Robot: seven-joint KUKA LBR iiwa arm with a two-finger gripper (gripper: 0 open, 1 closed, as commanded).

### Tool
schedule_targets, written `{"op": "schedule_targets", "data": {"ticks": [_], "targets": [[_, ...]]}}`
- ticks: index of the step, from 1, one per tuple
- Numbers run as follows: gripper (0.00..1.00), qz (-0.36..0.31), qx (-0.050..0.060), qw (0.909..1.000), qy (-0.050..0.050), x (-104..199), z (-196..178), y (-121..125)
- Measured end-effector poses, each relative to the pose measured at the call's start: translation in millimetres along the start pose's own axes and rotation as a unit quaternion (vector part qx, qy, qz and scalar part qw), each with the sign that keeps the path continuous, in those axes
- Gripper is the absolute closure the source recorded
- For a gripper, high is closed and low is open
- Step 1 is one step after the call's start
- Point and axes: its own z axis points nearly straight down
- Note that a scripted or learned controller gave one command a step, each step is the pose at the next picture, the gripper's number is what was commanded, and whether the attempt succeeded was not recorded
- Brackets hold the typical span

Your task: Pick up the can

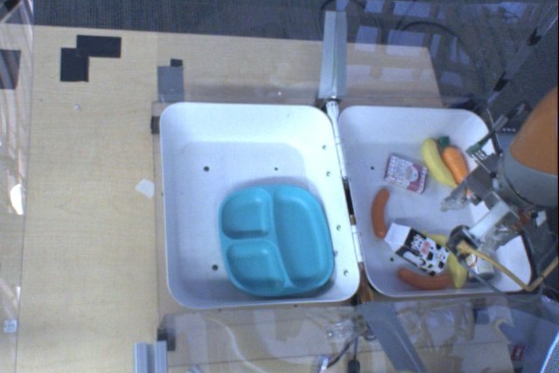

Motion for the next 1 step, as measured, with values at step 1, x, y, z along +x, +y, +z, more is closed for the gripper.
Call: {"op": "schedule_targets", "data": {"ticks": [1], "targets": [[0.00, -0.004, -0.002, 1.0000, 0.008, 0.6, 63.7, 10.6]]}}
